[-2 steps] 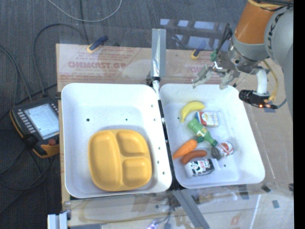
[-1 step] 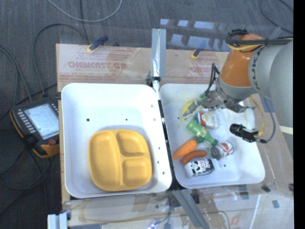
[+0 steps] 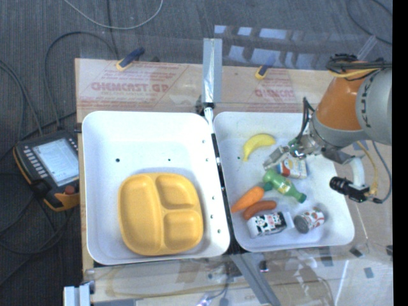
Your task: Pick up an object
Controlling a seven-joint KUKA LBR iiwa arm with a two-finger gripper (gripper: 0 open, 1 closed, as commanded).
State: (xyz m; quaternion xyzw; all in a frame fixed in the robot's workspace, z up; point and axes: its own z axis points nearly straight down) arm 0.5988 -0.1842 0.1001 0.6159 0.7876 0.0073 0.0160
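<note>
Dark carpet, loose cables, teach pendant (image 3: pixel 48 164) parked on the floor left of the bench. Two white bins side by side on a board, clamped at the back edge with clamps (image 3: pixel 129 57), presumably to stop sliding.

Left bin (image 3: pixel 89 171): just a yellow divided tray (image 3: pixel 161 212), lying flat, toward the front.

Right bin (image 3: pixel 347 234): all the pick candidates, clustered loosely. Banana (image 3: pixel 257 144) toward the back, apart from the rest. Carrot (image 3: pixel 247 198) and red sausage (image 3: pixel 260 208) touching, near the dividing wall. Cow-print carton (image 3: pixel 266 222) and can (image 3: pixel 310 220) on their sides at the front. Green bottle (image 3: pixel 284 185) lying down mid-bin, just beside a small box (image 3: pixel 294 167).

Arm (image 3: pixel 347 113) reaching in from the right, wrist angled down. Gripper (image 3: pixel 288 153) low at the back edge of the small box, near the bottle. Likely going for the box or the bottle. Can't tell whether open or closed, too small and cluttered. Nothing visibly held.

Judgement: approach or grasp-attempt stage, pick not confirmed. Risk: tight spacing between box and bottle, so a nudge instead of a clean grab.
</note>
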